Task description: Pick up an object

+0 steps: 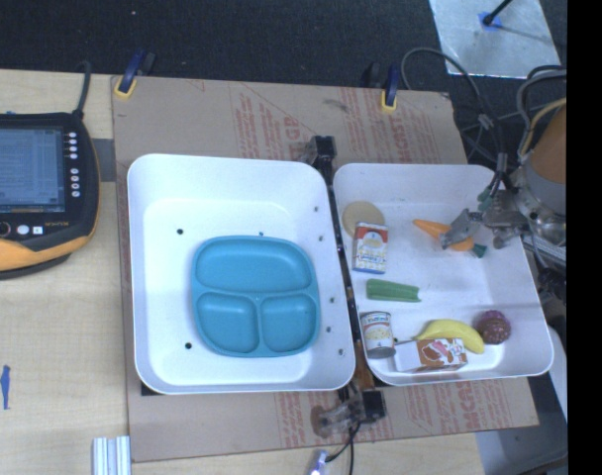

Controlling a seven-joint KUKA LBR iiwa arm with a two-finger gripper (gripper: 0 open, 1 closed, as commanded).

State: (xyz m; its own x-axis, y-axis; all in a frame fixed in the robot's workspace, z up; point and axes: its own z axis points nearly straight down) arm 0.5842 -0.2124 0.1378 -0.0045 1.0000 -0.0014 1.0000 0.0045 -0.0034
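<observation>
Carrot (432,229): lying in the right bin (514,275), toward its far right corner, tip pointing left.
Claw (466,240): low over the carrot's thick end, fingers spread either side; I can't tell if they touch it.
Left bin (152,265): holds a blue divided plate (253,295).

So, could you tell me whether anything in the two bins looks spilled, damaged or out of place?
Nothing stands out. The blue tray lies flat in the left bin; the right bin holds food items scattered loosely, none visibly spilled or broken.
</observation>
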